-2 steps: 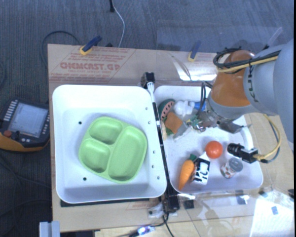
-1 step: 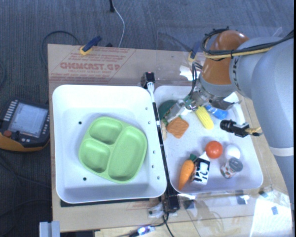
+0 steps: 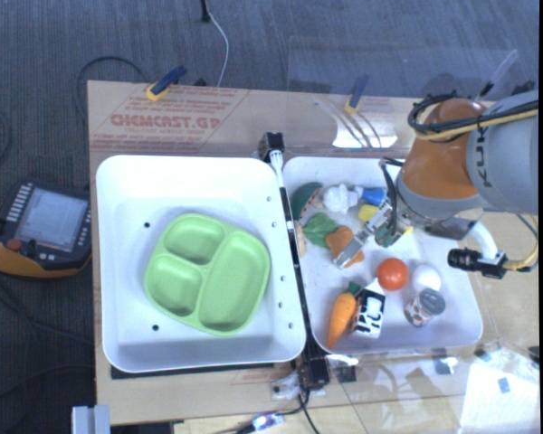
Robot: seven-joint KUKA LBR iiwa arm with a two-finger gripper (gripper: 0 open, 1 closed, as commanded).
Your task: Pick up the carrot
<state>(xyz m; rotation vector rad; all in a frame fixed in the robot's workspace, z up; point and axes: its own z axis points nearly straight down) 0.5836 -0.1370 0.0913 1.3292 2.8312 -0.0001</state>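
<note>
The carrot (image 3: 341, 316) is orange with a green top. It lies at the front of the right bin (image 3: 462, 333), tip toward the front rim and leaning against a black-and-white box (image 3: 372, 313). My gripper (image 3: 369, 240) hangs over the middle of this bin, behind the carrot and about a hand's width from it. It sits just right of a small orange-brown item (image 3: 340, 239). Nothing shows between its fingers. The grey arm with its orange band (image 3: 439, 165) reaches in from the right.
Around the gripper lie a red-orange ball (image 3: 393, 274), a white egg (image 3: 427, 278), a small jar (image 3: 423, 307), green leafy pieces (image 3: 315, 228), and white, blue and yellow items (image 3: 357, 202). The left bin (image 3: 127, 197) holds a green divided plate (image 3: 208, 269).
</note>
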